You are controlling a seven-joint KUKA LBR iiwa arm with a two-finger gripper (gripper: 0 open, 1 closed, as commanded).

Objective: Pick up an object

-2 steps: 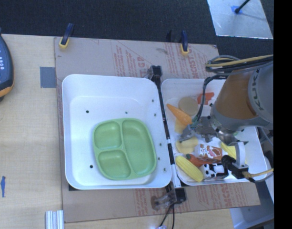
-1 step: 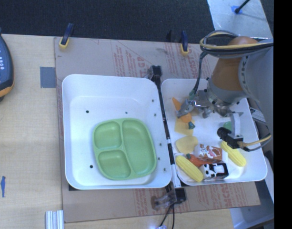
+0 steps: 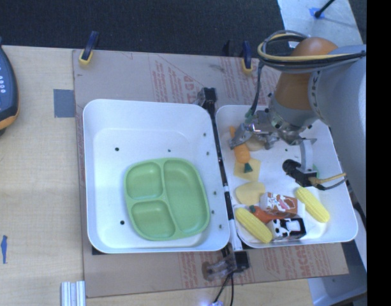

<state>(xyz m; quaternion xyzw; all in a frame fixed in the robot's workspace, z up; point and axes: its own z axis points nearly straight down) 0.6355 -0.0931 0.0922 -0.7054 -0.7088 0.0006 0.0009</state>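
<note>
Nearest the camera, along the front wall of the right bin (image 3: pixel 348 234), lay a yellow corn cob (image 3: pixel 252 224), a black-and-white toy (image 3: pixel 288 228) and a second corn cob (image 3: pixel 312 204), with a red-and-white packet (image 3: pixel 278 203) just behind them. The left bin (image 3: pixel 106 116) held a green divided plate (image 3: pixel 166 198); both bins stood on the surface (image 3: pixel 36 190). The claw (image 3: pixel 254 132) hung low over the rear of the right bin, beside an orange piece (image 3: pixel 242 153) and a pale yellow wedge (image 3: pixel 249 168). Whether it was wide or narrow could not be told, and nothing was seen held in it.

The likeliest target, judged from position, was the orange piece: small, rounded, lying close to the wall between the bins and touching the wedge. A sound grasp would probably call for centring over the piece, aligning the closing direction so that neither the wall nor the wedge is caught, and descending fully before closing. Its rounded form suggested that it might roll or slip from an off-centre pinch.
</note>
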